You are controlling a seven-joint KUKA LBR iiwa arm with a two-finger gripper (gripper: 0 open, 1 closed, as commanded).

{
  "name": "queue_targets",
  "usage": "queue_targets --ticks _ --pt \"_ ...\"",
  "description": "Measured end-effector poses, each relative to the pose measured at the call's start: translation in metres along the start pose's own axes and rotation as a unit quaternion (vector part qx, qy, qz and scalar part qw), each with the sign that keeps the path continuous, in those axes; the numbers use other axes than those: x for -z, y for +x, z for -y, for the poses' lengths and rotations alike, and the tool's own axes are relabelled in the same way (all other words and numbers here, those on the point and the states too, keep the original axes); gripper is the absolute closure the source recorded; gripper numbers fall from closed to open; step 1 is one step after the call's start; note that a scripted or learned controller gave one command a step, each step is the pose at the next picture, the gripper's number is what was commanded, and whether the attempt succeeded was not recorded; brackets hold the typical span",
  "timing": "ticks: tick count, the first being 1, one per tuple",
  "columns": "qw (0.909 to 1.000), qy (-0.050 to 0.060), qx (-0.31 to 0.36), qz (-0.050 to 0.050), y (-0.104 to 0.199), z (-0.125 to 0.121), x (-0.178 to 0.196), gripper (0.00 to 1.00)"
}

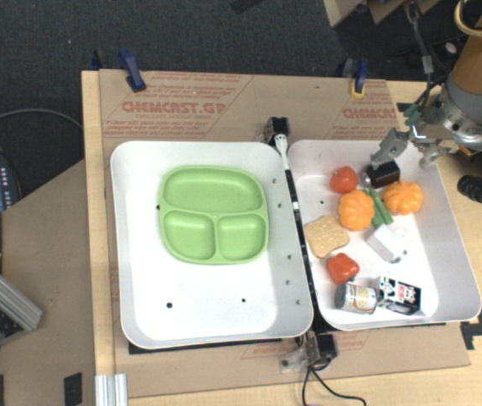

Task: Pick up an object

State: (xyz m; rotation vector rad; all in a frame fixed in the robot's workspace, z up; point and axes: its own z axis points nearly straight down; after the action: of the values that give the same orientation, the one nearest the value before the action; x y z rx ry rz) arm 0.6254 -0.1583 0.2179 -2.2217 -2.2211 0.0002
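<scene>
The right bin (457, 260) holds several small items. A red tomato (343, 179) sits near two orange pumpkin-like toys (356, 211) (404, 197), which have a green piece (381, 208) between them. Closer to the front lie a tan cracker (325, 236), a white block (385, 244), a second red toy (342, 267), a small can (359, 297) and a black-and-white packet (401, 295). My gripper (407, 166) hangs over the bin's far part, above the right orange toy. Its fingers stand apart and open, the left black fingertip (382, 174) beside the tomato. Nothing is between them.
The left bin (139, 269) bears a green divided plate (214, 214). A black rail (296, 227) runs between the bins. The arm's grey wrist (473, 108) comes in at the upper right. Blue clamps (131, 70) hold the cardboard base.
</scene>
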Motion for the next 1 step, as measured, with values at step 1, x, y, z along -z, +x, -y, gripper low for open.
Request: queue_targets --ticks 1 --pt "1.0 0.005 0.001 -0.002 0.0305 -0.0113 -0.1414 0.0"
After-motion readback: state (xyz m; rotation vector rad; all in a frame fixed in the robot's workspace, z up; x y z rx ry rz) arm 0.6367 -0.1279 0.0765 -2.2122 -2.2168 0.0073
